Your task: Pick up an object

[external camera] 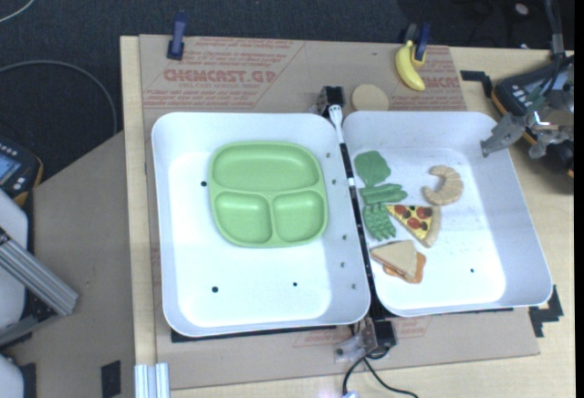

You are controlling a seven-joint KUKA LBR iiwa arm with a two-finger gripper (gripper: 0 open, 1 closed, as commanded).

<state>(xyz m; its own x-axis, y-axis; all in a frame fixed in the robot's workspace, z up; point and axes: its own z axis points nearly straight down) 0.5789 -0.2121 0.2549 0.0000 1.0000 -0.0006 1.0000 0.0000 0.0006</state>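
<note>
Step in hand, as I read it: pre-grasp, nothing picked, arm parked off the target bin.

Left to right:

- Left bin (182, 296) holds a green tray (269, 193) with three compartments, lying flat, nothing in it. Not a likely pick (too wide for two fingers, I'd guess).
- Right bin (511, 291) holds the toy food, clustered toward its left half: broccoli (371, 167) at the top, beans (379, 209) just below it, pizza slice (416, 220) just beside the beans, sandwich (401, 259) nearest the front, croissant (445, 185) a bit apart on the right of the group.
- Banana (410, 67) and a round tan piece (370, 98) lie outside the bins on the board behind them.
- Gripper (500, 139) sits at the right bin's far right corner, over the rim, well apart from all the food. Nothing between the fingers; whether they are spread or closed I cannot tell (too small and dark).

Nearest item to the gripper is the croissant, left of it and nearer the front. It stands clear of its neighbours, so it looks the easiest target.

Next move calls for: travel left into the bin, centre over one piece, descend with the fingers straddling it. Risk: the pizza, beans and sandwich are flat and close together.
</note>
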